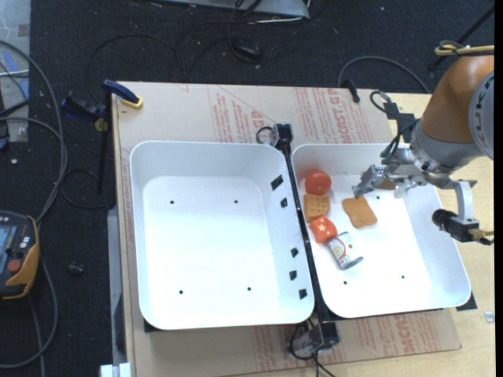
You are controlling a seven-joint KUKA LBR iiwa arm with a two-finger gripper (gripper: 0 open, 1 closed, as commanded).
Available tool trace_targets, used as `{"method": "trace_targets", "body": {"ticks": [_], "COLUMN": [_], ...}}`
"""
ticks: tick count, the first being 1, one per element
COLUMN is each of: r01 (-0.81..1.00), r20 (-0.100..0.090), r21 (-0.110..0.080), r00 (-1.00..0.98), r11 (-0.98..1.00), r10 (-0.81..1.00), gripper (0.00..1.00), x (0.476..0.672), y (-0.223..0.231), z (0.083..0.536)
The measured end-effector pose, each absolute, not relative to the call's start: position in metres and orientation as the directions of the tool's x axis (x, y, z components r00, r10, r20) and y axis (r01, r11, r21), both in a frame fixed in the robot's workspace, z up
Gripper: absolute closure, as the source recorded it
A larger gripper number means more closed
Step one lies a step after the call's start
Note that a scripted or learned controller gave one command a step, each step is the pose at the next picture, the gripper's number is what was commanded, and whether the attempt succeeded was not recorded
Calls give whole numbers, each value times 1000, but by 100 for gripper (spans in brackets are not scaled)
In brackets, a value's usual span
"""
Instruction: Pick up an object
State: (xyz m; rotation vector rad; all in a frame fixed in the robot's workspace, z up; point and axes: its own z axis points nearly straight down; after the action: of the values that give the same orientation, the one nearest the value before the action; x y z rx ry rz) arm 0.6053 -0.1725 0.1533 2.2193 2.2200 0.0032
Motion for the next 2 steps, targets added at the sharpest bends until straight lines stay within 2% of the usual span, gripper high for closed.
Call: {"method": "trace_targets", "body": {"ticks": [1, 2], "r01": [1000, 1000], "r20": [1, 0], "r21": [-3, -1], "r00": [0, 0], "r11": [0, 0], "r10": [1000, 1000], "gripper": [0, 100], "x": [588, 589], "y": [-153, -154], "z": [91, 101]}}
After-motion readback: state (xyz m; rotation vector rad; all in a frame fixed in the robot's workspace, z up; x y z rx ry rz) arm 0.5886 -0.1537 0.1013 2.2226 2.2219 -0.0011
